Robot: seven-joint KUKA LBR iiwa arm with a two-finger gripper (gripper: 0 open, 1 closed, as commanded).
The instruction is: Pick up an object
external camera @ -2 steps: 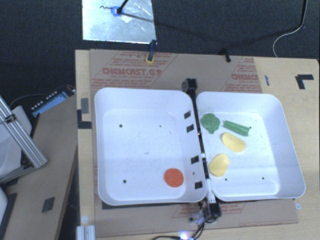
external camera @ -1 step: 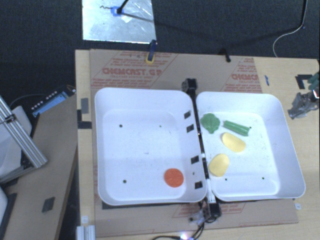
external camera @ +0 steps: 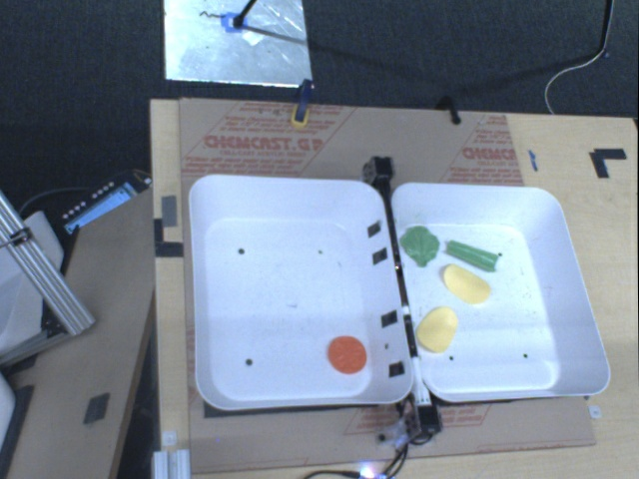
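From the camera above the bench, two shallow white bins sit side by side on a brown board, their inner walls touching along a dark strip of clips. The left bin (external camera: 215, 267) holds one thing: a flat orange disc (external camera: 347, 354), low in the bin near its front right corner. The right bin (external camera: 574, 297) holds four things, all gathered toward its left half — a green leafy piece (external camera: 420, 244) just beside the dividing wall, a green pod-shaped piece (external camera: 471, 255) lying to the right of it and close by, a yellow oval piece (external camera: 466, 284) just below the pod, and a second yellow piece (external camera: 436, 328) lower still, near the divider. How far the gripper is open, or whether it has hold of anything, cannot be told here; every object lies on a bin floor.
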